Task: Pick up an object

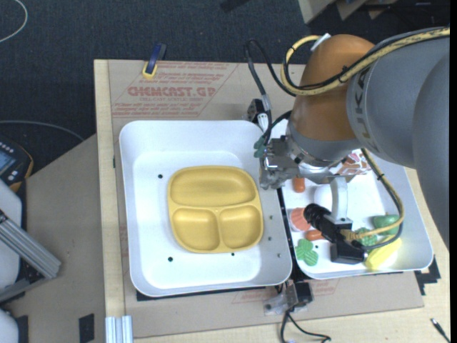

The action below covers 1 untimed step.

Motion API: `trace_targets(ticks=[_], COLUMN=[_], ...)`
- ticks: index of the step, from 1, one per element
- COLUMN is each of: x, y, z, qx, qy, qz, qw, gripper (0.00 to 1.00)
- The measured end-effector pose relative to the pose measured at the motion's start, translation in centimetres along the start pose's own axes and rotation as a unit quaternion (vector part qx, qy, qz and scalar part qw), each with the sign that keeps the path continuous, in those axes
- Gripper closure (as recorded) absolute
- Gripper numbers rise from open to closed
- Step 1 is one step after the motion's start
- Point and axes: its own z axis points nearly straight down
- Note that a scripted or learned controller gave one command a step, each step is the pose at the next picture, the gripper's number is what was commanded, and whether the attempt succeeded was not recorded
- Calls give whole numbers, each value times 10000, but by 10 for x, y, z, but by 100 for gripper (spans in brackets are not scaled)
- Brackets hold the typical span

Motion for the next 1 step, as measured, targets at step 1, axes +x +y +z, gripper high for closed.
trace_targets(ticks=[1], x=[-4], y=[12], z=[-10], qx=[-44], qy=[-3], qz=[-8], qw=[10000], gripper=[100])
